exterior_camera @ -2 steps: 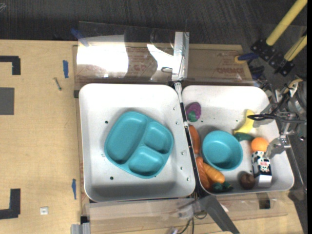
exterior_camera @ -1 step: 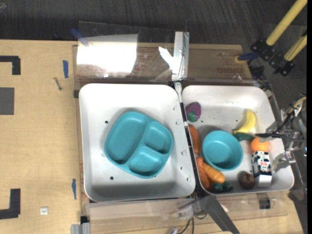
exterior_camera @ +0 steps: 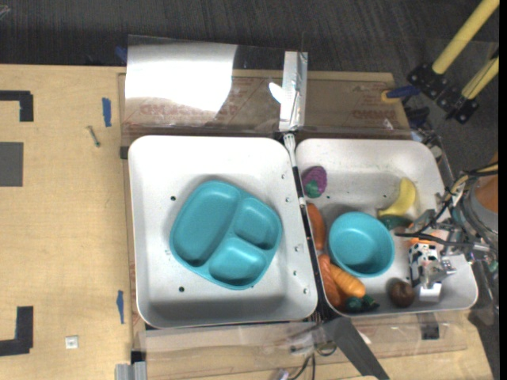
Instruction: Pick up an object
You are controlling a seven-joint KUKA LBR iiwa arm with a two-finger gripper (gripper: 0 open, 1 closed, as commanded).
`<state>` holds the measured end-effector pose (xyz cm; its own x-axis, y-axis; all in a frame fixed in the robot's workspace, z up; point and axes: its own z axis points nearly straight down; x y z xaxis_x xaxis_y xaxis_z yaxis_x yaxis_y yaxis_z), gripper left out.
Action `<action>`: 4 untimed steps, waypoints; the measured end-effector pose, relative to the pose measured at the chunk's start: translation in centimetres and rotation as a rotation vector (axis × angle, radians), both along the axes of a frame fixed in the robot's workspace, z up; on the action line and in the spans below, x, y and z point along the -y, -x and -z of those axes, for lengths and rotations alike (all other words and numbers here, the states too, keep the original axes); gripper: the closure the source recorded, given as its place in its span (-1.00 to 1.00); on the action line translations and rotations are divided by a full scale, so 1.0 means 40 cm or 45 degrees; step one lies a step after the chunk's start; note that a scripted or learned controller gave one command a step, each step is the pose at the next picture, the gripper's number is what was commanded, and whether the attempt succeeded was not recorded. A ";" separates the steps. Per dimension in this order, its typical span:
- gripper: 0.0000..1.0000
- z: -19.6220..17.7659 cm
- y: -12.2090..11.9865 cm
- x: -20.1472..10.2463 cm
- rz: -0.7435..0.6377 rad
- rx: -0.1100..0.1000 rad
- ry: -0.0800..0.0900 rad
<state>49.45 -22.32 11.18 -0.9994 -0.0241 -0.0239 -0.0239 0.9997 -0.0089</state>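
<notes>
End effector (exterior_camera: 428, 271) parked low over the right bin's (exterior_camera: 356, 161) near-right corner, can't tell how it's set from up here, too much cable clutter, and nothing visibly caught in it. Looks like the approach step, pick not made yet. Closest candidate: small brown object (exterior_camera: 401, 291), just left of the end effector and a touch nearer the front rim. Blue bowl (exterior_camera: 361, 244) beside that, banana (exterior_camera: 402, 199) further back, carrots (exterior_camera: 337, 275) along the divider, purple thing (exterior_camera: 314, 180) at the far-left corner. Left bin (exterior_camera: 150, 212) with a blue divided plate (exterior_camera: 226, 232). Next move probably needs a short shift left, then straight down.
</notes>
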 end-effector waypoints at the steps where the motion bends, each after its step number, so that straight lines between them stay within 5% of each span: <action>1: -1.00 -0.084 -0.230 -0.004 0.253 -0.014 -0.012; 2: -1.00 0.032 -0.121 0.003 0.322 0.021 -0.007; 3: -1.00 0.031 -0.074 0.002 0.508 0.025 -0.012; 4: -1.00 0.038 -0.090 0.007 0.487 0.017 -0.008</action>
